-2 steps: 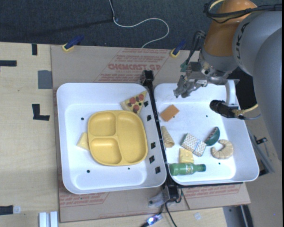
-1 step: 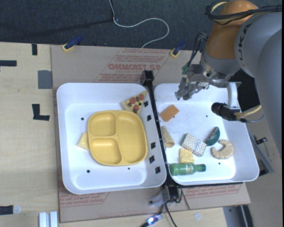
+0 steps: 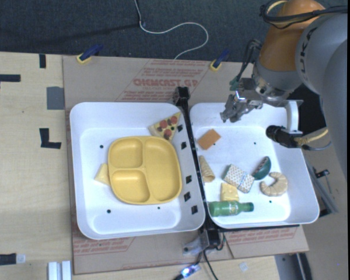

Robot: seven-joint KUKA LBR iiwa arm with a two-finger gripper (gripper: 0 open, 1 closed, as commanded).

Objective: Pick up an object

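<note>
My gripper (image 3: 233, 112) hangs over the far part of the right bin (image 3: 297, 214), with nothing visible between its fingers. Just below and left of it an orange flat square (image 3: 209, 139) lies on the bin floor. Nearer the front lie a waffle cone (image 3: 206, 169), a checkered wrapped piece (image 3: 238, 178), a yellow cheese block (image 3: 229, 192), a dark green wedge (image 3: 262, 167), a croissant-like pastry (image 3: 275, 184) and a green bottle (image 3: 231, 208) on its side.
The left bin (image 3: 87, 214) holds a yellow divided plate (image 3: 144, 169), a pizza slice (image 3: 165, 126) at its far right, and a yellow piece (image 3: 101, 173) tucked under the plate's left edge. A white cable (image 3: 175, 28) runs across the dark floor behind the bench.
</note>
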